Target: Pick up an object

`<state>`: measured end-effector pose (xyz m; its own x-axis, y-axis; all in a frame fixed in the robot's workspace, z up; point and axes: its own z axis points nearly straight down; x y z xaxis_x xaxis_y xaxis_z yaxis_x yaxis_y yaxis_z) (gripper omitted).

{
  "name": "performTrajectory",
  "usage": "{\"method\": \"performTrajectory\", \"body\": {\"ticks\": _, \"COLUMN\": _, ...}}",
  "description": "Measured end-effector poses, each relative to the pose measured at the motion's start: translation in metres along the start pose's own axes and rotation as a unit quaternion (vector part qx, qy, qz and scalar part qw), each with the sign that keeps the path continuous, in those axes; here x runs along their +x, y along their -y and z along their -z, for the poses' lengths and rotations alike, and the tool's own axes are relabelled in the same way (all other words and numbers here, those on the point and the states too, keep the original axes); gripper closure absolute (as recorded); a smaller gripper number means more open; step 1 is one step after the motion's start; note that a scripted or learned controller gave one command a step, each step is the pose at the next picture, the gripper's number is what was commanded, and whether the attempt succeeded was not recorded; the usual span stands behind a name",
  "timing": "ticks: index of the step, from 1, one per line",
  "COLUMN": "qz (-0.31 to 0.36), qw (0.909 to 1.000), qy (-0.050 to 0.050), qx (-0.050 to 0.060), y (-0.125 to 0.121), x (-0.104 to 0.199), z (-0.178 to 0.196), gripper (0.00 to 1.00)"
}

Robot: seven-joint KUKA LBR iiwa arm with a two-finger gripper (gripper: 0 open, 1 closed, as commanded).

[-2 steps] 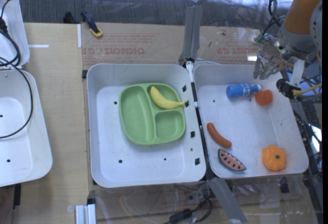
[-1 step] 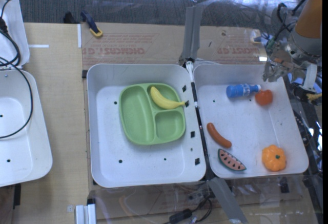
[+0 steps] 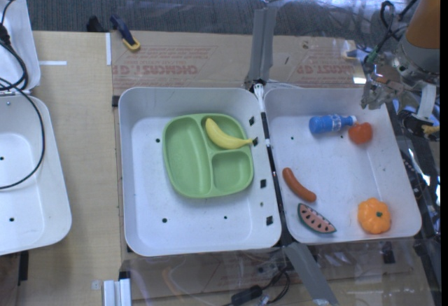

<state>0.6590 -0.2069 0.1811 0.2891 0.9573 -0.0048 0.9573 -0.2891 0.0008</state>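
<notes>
1. Overhead, from the one camera view: the arm [image 3: 427,24] comes in at the upper right of the frame, and its gripper [image 3: 374,96] hangs over the top right corner of the right bin [image 3: 336,175].
2. Whether anything sits in the gripper, or how it is set, I cannot tell; the tip is small and cluttered with cables.
3. Nearest candidates lie just below and left of the gripper: a blue bottle [image 3: 330,124] and, touching or nearly touching its cap end, a small orange-red ball [image 3: 360,133].
4. Of the two, the ball is closer, almost straight down the frame from the gripper; the bottle is a little further left.
5. Long axis of the bottle runs nearly left to right across the frame, so a grip across it would, I judge, want the closing direction up and down the frame.
6. Further off, in the lower part of the same bin: a sausage [image 3: 299,185] lying on a diagonal, a melon slice [image 3: 316,219], and a pumpkin [image 3: 374,216] at lower right.
7. Well apart, in the left bin [image 3: 140,178], a banana [image 3: 225,135] rests on a green tray [image 3: 182,157].
8. Likely, the shortest move is a small drop down the frame toward the ball or bottle.
</notes>
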Motion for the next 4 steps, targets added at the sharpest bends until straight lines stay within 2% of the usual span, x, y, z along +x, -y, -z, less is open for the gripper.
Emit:
{"method": "performTrajectory", "body": {"ticks": 1, "qz": 0.001, "qw": 1.0, "qy": 0.001, "qx": 0.0, "y": 0.0, "x": 0.0, "z": 0.009, "gripper": 1.0}}
{"method": "performTrajectory", "body": {"ticks": 2, "qz": -0.005, "qw": 1.0, "qy": -0.002, "qx": 0.001, "y": 0.022, "x": 0.073, "z": 0.012, "gripper": 1.0}}
{"method": "performTrajectory", "body": {"ticks": 4, "qz": 0.019, "qw": 0.9998, "qy": -0.001, "qx": 0.0, "y": 0.004, "x": 0.014, "z": 0.017, "gripper": 1.0}}
